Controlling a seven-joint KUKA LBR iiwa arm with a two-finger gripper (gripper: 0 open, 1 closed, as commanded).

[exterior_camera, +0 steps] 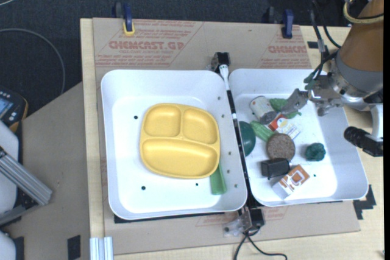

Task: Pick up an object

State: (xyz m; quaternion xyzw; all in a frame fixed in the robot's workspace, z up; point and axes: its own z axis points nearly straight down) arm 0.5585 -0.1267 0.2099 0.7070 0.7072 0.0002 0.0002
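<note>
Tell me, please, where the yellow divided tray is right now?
The yellow divided tray lies centred in the left bin, a green stick at its lower right corner.

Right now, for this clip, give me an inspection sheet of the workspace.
Surface: bench, two white bins side by side.
Job's things: right bin holds a brown disc, teal ball, black block, small box, can, green pieces.
Clutter: yellow tray and green stick in left bin.
Grippers: gripper over the right bin's back, near the can.
Cables: white cable on floor.
Surroundings: dark carpet, two clamps.
</note>
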